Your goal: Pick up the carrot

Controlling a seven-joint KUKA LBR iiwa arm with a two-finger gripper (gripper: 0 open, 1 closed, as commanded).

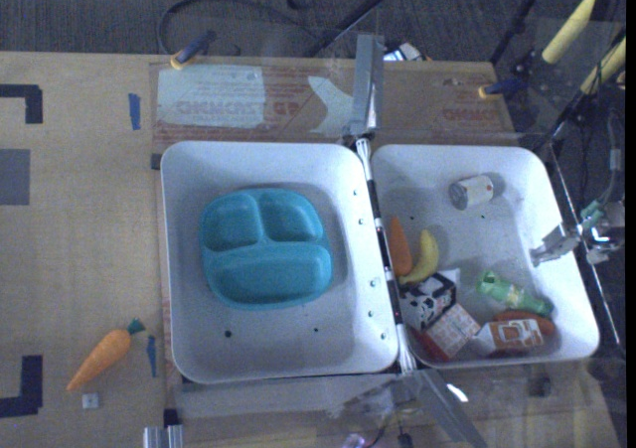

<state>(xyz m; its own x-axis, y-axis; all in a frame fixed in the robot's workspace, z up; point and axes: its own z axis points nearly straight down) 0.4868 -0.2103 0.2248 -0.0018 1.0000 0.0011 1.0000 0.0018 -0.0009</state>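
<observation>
An orange carrot (99,358) with a green top lies on the wooden bench, outside the bins, left of the left bin's front corner. A second orange, elongated piece (399,245) lies in the right bin against its left wall, beside a yellow banana (425,257). My gripper (558,243) hangs at the right bin's right rim, far from both orange pieces, with nothing visibly held.
The left bin (189,337) holds a blue divided plate (265,245). In the right bin (517,163) lie a small can (472,190), a cow-patterned box (429,299), a green bottle (512,292) and several packets (517,332) along the front.
</observation>
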